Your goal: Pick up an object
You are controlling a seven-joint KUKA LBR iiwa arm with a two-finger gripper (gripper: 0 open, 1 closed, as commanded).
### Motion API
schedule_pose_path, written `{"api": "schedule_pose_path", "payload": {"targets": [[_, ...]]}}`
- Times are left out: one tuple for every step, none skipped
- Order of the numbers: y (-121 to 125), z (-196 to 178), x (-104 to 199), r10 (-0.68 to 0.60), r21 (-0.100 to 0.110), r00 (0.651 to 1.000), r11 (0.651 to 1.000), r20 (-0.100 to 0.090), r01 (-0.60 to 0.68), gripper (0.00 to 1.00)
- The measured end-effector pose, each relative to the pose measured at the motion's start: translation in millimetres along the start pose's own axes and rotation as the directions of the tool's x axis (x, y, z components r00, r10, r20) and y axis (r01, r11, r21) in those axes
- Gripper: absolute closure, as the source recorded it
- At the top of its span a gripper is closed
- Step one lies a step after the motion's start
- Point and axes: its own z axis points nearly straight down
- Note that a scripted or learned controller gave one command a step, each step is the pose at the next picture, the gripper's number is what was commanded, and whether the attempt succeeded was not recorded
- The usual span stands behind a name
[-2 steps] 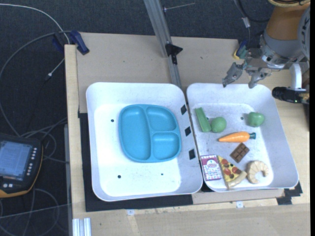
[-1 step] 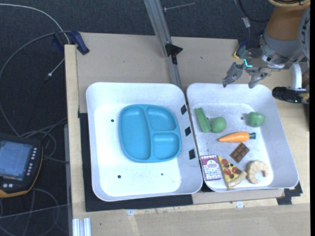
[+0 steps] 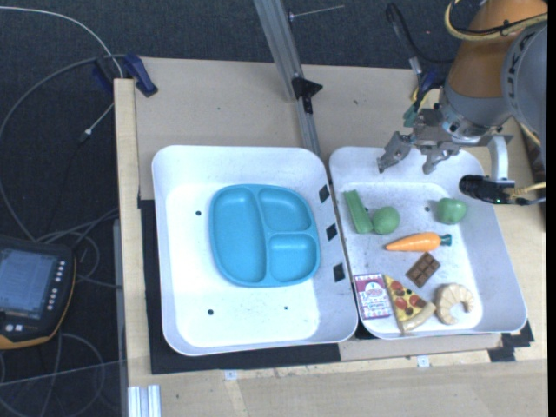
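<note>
Toy food in the right bin [image 3: 512, 307], nothing lifted.
You can see the gripper [image 3: 415, 156] spread open and bare above the bin's far edge; carrot [image 3: 413, 242], green apple [image 3: 451, 209], pizza slice [image 3: 409, 303] and croissant [image 3: 457, 301] lie below it. Your left bin [image 3: 174, 320] holds a blue divided plate [image 3: 263, 234].

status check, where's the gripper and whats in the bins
Gripper open, holding nothing, over far edge of right bin. Toy food untouched: carrot, green apple, croissant. Blue plate in left bin. Nothing blocking.
</note>
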Motion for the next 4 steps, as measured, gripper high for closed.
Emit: {"api": "schedule_pose_path", "payload": {"targets": [[-1.0, 42.5, -0.8, 0.001, 0.0, 1.0, 1.0, 0.0, -0.001, 0.0], [-1.8, 89.6, 0.0, 0.001, 0.001, 1.0, 1.0, 0.0, -0.001, 0.0], [0.7, 74.3, 0.4, 0.0, -0.008, 1.0, 1.0, 0.0, 0.0, 1.0], [11.5, 16.7, 5.7, -0.001, -0.016, 1.0, 1.0, 0.003, 0.001, 1.0]]}}
